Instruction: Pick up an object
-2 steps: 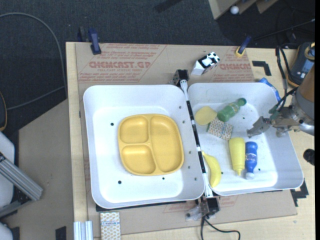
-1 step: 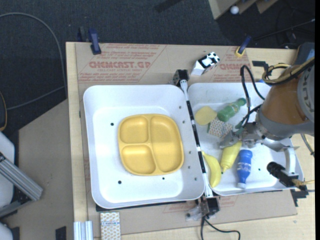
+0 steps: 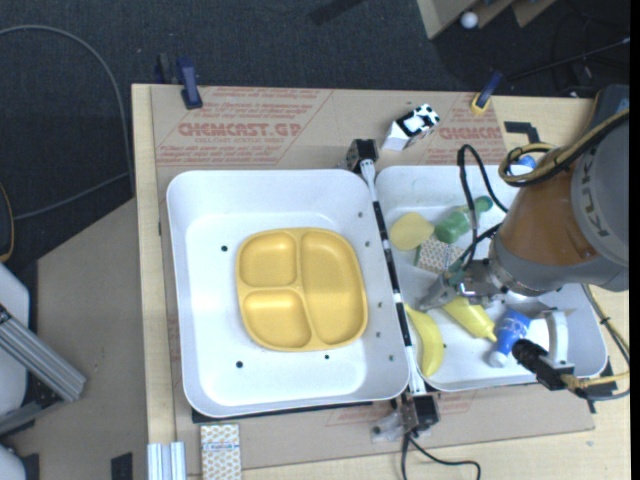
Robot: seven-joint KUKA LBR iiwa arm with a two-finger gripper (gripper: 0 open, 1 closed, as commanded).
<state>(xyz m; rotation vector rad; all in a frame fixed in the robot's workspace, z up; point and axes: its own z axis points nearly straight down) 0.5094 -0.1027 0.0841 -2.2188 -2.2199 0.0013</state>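
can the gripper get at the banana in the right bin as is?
Probably yes. The banana lies in the right bin by the divider, nothing on top of it. The gripper hangs just above and beside it. A yellow bottle lies close alongside and could get bumped.

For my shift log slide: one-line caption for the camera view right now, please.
KUKA arm's gripper low in the right bin among banana and small items; yellow divided plate in left bin.

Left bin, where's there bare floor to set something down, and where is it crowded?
Left bin: bare white floor rings the yellow divided plate, widest along its left wall. Right bin is crowded: banana, green toy, blue bottle and the arm.
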